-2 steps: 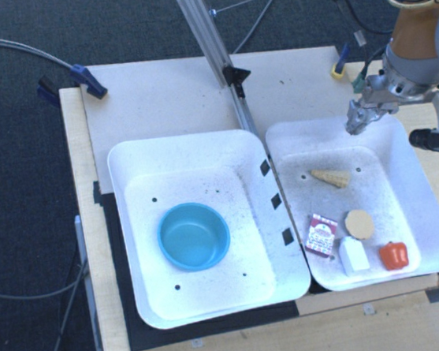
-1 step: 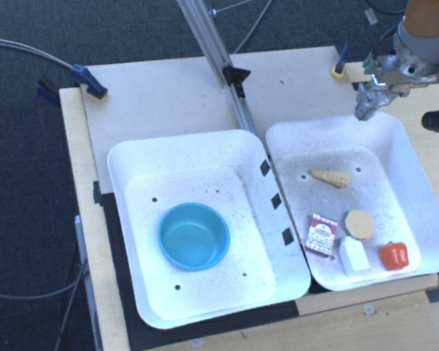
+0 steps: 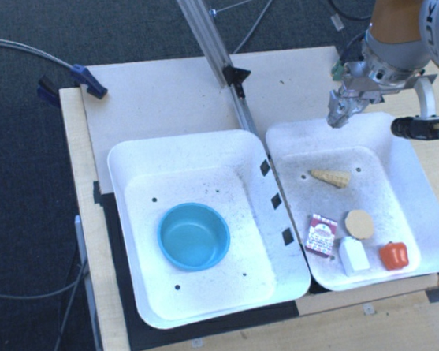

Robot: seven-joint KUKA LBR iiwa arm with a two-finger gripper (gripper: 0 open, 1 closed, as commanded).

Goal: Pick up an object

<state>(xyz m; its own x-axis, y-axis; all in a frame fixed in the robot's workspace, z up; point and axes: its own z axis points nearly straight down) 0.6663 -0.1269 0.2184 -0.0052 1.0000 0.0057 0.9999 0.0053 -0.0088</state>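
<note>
We had lifted nothing: our gripper (image 3: 338, 116) hung above the right bin (image 3: 410, 179), finger state impossible to tell.

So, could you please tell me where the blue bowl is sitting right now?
The blue bowl sits alone in the left bin, toward its near left part, well apart from the small items in the right bin.

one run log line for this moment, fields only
tool: above right bin's far rim, holding nothing | right bin: cone, packet, disc, white block, red pepper | left bin: blue bowl
</note>
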